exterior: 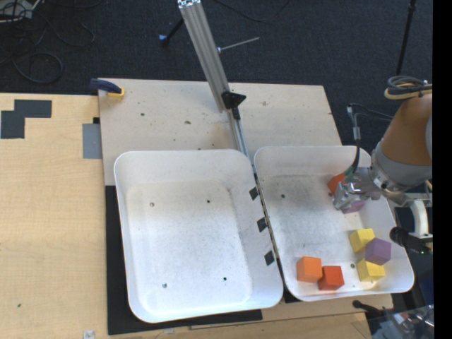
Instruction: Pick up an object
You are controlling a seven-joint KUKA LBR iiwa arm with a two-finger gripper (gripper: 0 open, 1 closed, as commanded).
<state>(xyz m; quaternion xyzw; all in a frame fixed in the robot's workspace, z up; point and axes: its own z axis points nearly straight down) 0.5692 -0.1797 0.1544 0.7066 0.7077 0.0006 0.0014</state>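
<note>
Two white bins on the counter [176,111]. The arm [408,136] enters from the right, cut off at the frame edge, and its gripper [347,198] sits low in the right bin [296,168], near the far right wall. How far apart the fingers stand cannot be told; they merge with a purple object [355,205] partly hidden beneath them. An orange-red object [336,183], also partly covered, touches the gripper's left side. Nearer the front lie a yellow block [361,239], purple block [378,251], second yellow block [369,270], orange cube [308,268] and red cube [330,277]. The left bin [134,182] is speckled.
</note>
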